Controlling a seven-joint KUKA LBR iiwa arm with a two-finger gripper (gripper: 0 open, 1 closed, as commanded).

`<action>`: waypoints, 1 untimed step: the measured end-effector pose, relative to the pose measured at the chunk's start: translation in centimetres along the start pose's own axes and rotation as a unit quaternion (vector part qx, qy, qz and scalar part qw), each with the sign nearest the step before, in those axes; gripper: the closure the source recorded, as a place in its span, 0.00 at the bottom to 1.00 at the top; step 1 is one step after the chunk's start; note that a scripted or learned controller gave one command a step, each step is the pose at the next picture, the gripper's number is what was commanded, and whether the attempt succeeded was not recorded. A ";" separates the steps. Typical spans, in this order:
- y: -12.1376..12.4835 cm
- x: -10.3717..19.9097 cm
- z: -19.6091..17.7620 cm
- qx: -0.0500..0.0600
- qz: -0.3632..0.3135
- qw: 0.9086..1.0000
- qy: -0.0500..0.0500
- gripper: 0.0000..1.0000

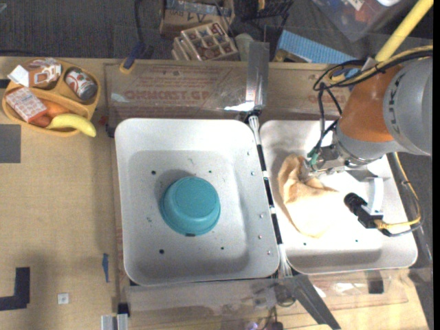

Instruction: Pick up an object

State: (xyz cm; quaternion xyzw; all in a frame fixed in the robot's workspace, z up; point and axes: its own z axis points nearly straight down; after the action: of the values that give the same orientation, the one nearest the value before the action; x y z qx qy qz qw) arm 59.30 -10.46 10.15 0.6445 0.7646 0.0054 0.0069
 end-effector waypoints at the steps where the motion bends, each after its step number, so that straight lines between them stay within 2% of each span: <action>1: 0.0 0.0 0.0 0.000 0.000 1.000 0.000 0.00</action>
State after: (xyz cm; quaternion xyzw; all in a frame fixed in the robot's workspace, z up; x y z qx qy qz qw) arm 59.29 -10.49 10.15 0.6446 0.7645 0.0052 0.0070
